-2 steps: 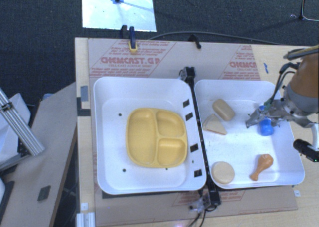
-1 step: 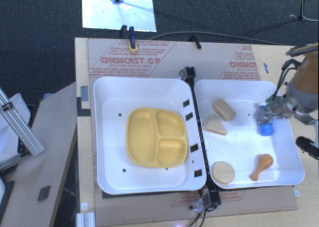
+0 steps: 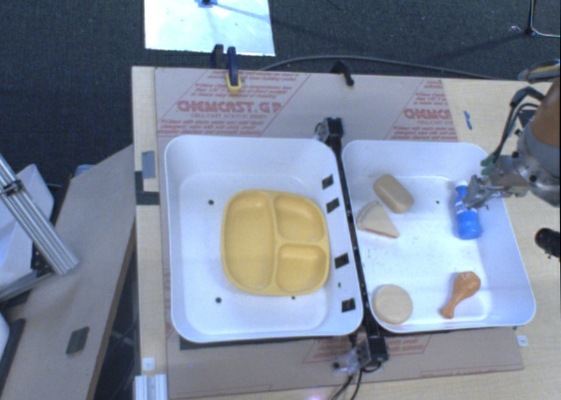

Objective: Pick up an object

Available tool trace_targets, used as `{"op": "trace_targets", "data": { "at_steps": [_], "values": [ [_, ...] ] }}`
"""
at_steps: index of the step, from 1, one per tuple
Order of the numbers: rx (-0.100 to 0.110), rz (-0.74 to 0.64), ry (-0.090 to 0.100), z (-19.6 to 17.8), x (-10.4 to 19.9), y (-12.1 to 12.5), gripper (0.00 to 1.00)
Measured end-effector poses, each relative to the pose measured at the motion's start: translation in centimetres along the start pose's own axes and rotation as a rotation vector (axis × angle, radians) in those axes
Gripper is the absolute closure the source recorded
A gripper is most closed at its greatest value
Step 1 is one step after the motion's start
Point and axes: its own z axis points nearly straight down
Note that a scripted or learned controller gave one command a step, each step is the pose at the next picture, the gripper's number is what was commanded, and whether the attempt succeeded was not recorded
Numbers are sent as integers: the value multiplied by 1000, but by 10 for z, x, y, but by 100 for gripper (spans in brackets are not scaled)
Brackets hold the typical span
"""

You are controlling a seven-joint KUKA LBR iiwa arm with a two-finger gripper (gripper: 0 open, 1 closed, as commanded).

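Camera view: gripper [image 3: 478, 189] at blue bottle [image 3: 466, 214], finger state can't tell; bottle looks light, rigid, slick, so grab mid-body.

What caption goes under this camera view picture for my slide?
Gripper at a blue bottle in the right bin; yellow tray in the left bin.

The arm [image 3: 542, 148] is cut off by the right edge.
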Motion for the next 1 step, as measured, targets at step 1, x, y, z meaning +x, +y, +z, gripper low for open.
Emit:
{"op": "trace_targets", "data": {
  "at_steps": [1],
  "values": [
    [1, 0, 0, -46, 0, 2, 100]
  ]
}}
